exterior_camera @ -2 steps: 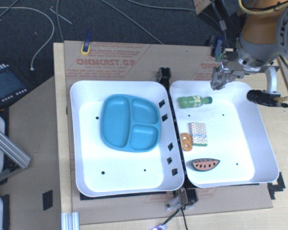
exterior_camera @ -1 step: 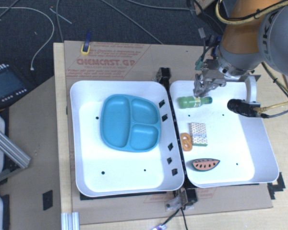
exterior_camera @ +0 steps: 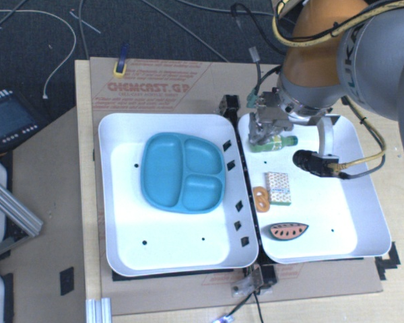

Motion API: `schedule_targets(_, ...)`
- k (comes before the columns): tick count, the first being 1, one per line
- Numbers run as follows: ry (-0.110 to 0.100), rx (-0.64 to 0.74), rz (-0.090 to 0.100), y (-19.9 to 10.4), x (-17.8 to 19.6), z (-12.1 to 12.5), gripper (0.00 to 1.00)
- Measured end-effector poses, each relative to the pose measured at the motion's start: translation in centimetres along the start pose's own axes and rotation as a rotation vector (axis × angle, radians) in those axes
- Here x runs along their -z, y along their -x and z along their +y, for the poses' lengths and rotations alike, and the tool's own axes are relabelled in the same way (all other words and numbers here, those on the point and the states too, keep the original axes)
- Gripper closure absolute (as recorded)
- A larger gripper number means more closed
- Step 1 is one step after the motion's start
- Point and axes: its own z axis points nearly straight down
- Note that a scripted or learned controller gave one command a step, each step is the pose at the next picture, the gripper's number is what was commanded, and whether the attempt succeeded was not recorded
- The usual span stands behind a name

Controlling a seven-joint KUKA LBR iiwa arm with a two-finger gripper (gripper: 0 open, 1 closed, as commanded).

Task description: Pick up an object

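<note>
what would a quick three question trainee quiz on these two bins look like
1. True or false: the blue divided plate lies in the right bin.
2. Which item lies nearest the camera in the right bin? A) watermelon slice B) patterned packet C) pretzel
3. Fill in: the gripper is down at the right bin's far-left corner, over a ____ item.

Key: 1 false, it lies in the left bin. 2 A. 3 green.
</note>
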Motion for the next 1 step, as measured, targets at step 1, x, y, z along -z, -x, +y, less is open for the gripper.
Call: schedule_targets(1, -0.002, -0.001, -0.001, -4.56, -0.71, -3.2, 1.0)
